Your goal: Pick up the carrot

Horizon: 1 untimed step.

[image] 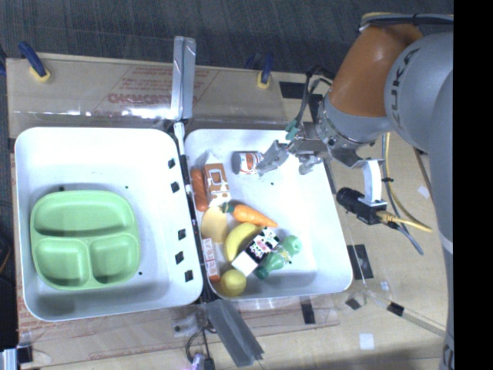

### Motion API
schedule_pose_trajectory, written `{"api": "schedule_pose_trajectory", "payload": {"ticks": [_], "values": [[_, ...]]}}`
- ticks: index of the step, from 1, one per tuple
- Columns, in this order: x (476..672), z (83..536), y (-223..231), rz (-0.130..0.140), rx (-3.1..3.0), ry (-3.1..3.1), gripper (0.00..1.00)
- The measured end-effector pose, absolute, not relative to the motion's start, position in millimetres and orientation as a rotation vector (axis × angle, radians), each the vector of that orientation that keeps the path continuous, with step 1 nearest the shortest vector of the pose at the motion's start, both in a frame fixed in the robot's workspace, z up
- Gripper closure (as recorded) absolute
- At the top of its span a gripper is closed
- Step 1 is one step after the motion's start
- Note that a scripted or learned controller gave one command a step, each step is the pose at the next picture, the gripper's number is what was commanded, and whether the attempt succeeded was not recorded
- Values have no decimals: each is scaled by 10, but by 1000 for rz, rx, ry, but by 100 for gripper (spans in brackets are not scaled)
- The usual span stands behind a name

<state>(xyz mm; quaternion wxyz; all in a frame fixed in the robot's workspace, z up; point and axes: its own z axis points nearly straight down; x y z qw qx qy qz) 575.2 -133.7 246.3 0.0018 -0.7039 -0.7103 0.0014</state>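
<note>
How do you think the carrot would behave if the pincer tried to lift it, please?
The carrot looks like smooth moulded plastic, so probably stiff, light and a bit slippery. Its tapered round body may roll or twist. It lies against the banana, which would likely be nudged.

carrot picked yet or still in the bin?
In the bin. The carrot lies flat in the right bin among other items, with the pincer apart from it.

Orange carrot (253,214), yellow banana (239,239), green divided tray (83,239), white bins (323,206).
</note>
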Motion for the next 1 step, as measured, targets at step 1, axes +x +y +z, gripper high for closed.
{"api": "schedule_pose_trajectory", "payload": {"ticks": [1], "values": [[5393, 910, -1345, 2, -1970, -2444, 0]]}}
